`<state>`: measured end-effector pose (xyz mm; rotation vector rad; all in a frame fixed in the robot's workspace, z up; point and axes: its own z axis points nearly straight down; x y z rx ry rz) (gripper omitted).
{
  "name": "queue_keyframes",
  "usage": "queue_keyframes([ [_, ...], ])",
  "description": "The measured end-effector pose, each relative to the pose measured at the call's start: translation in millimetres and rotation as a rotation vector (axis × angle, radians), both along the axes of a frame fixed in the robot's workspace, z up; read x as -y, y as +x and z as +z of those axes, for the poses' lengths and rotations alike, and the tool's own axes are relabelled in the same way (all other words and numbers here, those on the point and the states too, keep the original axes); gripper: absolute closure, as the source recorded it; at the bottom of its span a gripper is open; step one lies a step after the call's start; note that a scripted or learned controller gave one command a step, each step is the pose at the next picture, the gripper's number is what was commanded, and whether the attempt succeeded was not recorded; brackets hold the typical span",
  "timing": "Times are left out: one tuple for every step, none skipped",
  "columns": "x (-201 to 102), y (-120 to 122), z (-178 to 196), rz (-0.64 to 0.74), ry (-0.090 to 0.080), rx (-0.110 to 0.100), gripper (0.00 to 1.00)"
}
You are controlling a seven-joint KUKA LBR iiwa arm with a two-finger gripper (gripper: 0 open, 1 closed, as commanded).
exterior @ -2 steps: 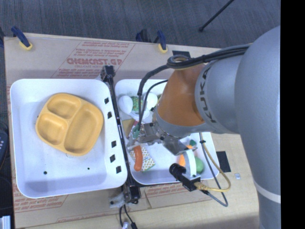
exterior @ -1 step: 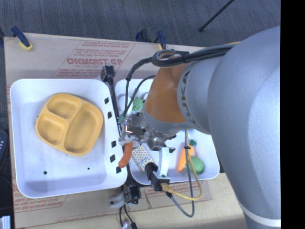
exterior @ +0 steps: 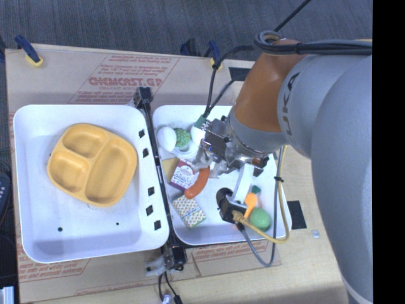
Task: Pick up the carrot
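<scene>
Overhead, camera view: the arm reaches in from the right over the right bin (exterior: 269,233), its wrist hanging above the bin's middle. The gripper (exterior: 207,163) points down and left. Just below its tip lies an orange-red carrot (exterior: 198,183), slanted, its upper end right at the fingertips. Whether the claw is open, closed or gripping cannot be told (the wrist housing blocks the fingers).

Around the carrot: a purple-and-white packet (exterior: 183,176) touching its left side, a patterned box (exterior: 190,211) just below, a white egg (exterior: 167,138) and a green item (exterior: 183,138) near the bin's top. At lower right, a small orange piece (exterior: 251,202) above a green ball (exterior: 260,219).

The left bin (exterior: 38,233) holds a yellow divided plate (exterior: 92,164).

Progress, as judged: approach done, arm at the carrot; a confirmed grasp and the lift are left.
</scene>
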<state>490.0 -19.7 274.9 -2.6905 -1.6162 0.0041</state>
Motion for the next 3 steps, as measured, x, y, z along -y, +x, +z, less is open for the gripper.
queue_keyframes([
  [-34, -15, -84, -0.43, 0.0, -0.005, 1.0],
  [20, -15, -84, -0.184, 0.001, -0.004, 1.0],
  [88, -15, -184, 0.109, 0.002, -0.001, 1.0],
])
